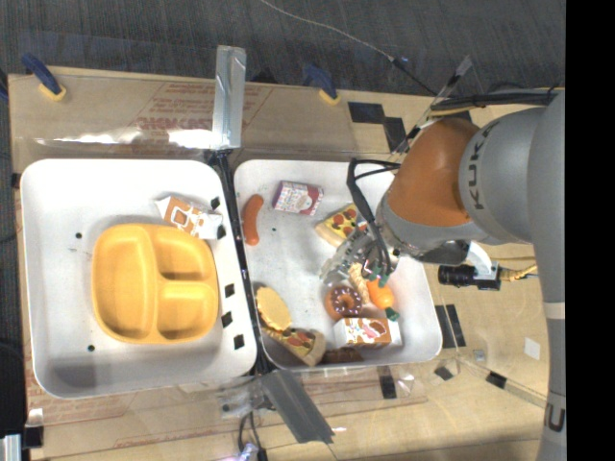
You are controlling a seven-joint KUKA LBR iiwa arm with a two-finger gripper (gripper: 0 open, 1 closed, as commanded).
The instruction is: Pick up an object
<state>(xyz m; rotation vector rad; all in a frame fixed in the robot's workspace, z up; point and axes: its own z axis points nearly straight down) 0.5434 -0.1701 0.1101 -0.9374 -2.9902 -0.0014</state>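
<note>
The right bin [288, 257] holds several toy foods: a sausage [252, 218], a pink carton [296, 198], a pizza slice [339, 225], a chocolate donut [343, 302], an orange piece [382, 296], a small box [366, 331], a burger [273, 309] and a brown piece [304, 343]. My gripper [360, 265] reaches down from the grey and orange arm [442, 185] over the right side of this bin, just above the donut and beside the orange piece. Clutter and the wrist hide its tips.
The left bin [58, 353] carries a yellow divided tray [154, 281] and a small orange-and-white carton [187, 217] near its back right corner. A metal divider [229, 94] stands between the bins at the back. Cables run over the arm.
</note>
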